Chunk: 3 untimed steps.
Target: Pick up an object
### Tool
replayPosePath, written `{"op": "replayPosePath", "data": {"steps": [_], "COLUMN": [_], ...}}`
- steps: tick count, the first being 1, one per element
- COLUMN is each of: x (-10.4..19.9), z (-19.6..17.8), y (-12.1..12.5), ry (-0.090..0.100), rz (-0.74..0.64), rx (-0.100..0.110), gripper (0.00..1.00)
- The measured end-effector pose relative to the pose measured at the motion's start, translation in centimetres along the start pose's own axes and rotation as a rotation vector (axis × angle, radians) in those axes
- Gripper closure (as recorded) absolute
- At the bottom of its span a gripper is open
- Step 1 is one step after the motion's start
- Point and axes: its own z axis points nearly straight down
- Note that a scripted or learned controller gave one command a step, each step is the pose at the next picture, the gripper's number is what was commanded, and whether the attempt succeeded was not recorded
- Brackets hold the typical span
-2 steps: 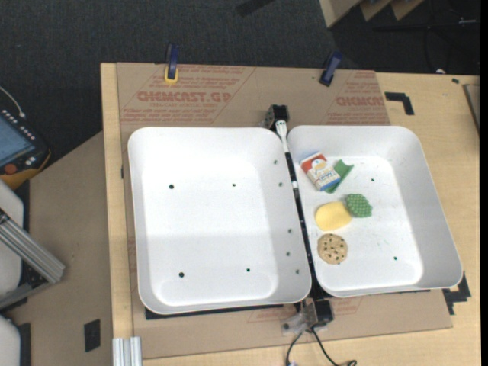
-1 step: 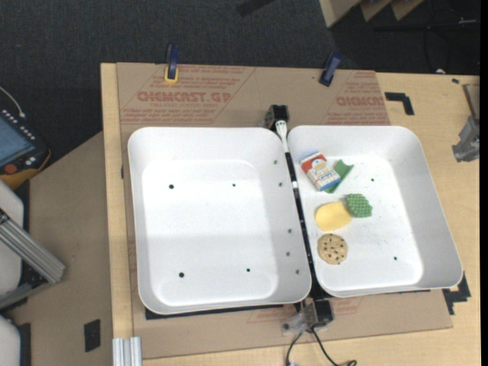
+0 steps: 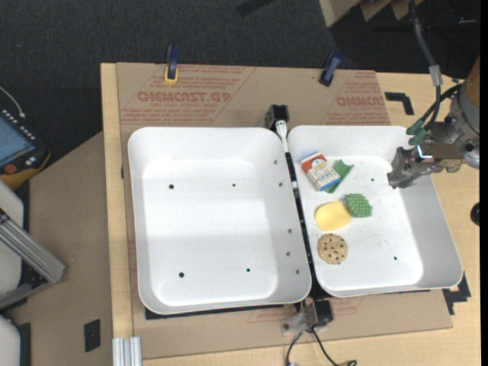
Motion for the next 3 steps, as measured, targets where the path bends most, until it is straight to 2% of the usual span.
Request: {"op": "replayPosePath", "data": {"steps": [1, 2, 3], "x": [8.0, 2.0, 8.2], "z": [2.3, 6.8, 7.7], "y": [0.1, 0.2, 0.1], "ry": [0.000, -0.003, -0.001], "rz": [-0.002, 0.012, 0.001], "rx": [-0.004, -0.004, -0.005], "gripper": [1.00, 1.00, 1.00]}}
